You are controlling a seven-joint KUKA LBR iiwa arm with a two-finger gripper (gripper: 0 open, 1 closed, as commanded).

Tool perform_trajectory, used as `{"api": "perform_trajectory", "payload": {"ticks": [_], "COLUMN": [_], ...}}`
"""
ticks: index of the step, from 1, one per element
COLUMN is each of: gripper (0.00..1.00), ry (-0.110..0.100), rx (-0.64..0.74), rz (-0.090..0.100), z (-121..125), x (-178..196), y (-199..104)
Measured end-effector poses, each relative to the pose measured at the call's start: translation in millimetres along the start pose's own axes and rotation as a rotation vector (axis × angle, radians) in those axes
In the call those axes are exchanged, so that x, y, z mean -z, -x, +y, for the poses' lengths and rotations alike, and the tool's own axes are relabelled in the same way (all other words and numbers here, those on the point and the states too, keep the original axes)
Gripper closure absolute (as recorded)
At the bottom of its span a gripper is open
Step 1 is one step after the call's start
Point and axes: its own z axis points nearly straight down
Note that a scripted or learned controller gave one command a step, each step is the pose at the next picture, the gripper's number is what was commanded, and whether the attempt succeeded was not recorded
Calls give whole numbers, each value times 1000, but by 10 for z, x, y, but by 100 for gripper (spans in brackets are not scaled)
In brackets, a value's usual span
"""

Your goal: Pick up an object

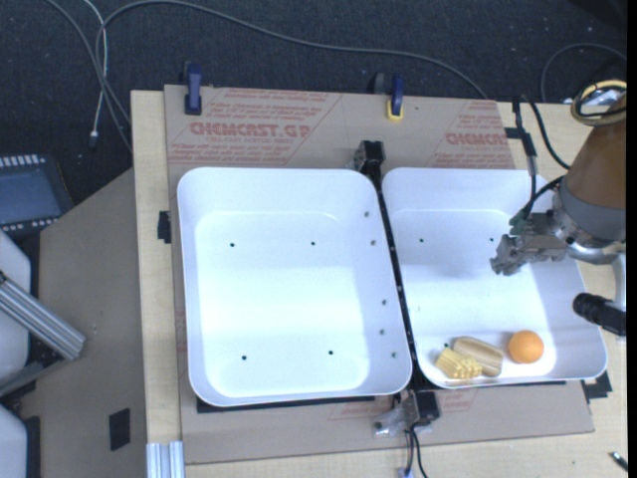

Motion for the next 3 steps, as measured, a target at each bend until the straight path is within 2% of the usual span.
{"api": "perform_trajectory", "payload": {"ticks": [1,2,3], "gripper": [100,100,100], "ry": [2,-1,-5], "rx": [1,1,5], "rz": [0,1,3], "z": [49,56,66], "x": [625,847,735], "y": [1,2,-544]}}
